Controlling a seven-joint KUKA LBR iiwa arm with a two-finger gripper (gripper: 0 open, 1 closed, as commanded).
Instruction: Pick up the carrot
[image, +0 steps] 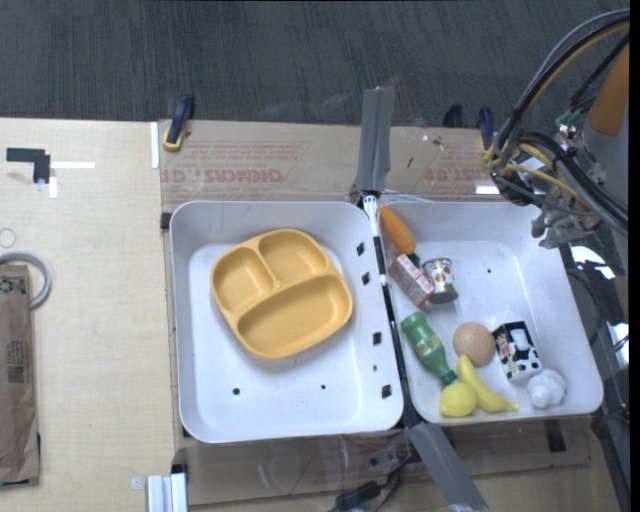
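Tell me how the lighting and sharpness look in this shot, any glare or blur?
Camera view: even, soft light; the carrot reads clearly against the right bin; faint shadow under the yellow plate; mild sheen on the left bin; the arm at the right edge looks slightly blurred.

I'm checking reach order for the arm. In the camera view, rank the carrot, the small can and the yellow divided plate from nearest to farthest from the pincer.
The pincer is at the right bin's upper right edge.
1. Small can, middle of the right bin, nearest.
2. Carrot, at the right bin's upper left corner by the divider.
3. Yellow divided plate, in the left bin, farthest.
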